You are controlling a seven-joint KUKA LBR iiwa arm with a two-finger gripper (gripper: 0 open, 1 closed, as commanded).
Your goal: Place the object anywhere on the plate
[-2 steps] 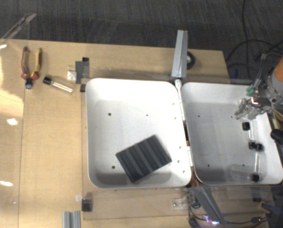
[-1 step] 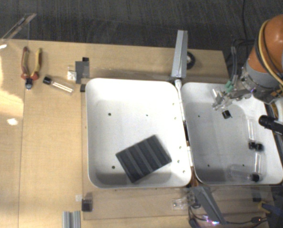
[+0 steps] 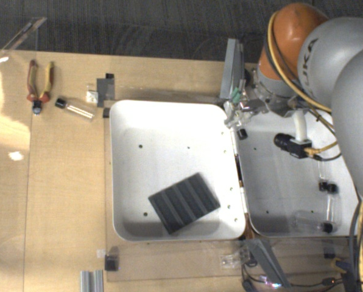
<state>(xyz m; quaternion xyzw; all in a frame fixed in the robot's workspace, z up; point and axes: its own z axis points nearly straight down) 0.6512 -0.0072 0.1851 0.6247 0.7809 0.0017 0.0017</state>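
Seen from above: one dark ribbed object (image 3: 184,202) lying tilted, lower centre of the left bin (image 3: 123,163), well apart from the claw (image 3: 237,115) up at the divide between two white bins. Claw state impossible to tell. Red-handled pliers (image 3: 39,85) upper left on the tabletop (image 3: 53,187).

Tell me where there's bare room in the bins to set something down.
Left bin: bare floor between its back wall and the dark ridged block near the front. Right bin: a bare strip along its front; its back is crowded by the arm and cables.
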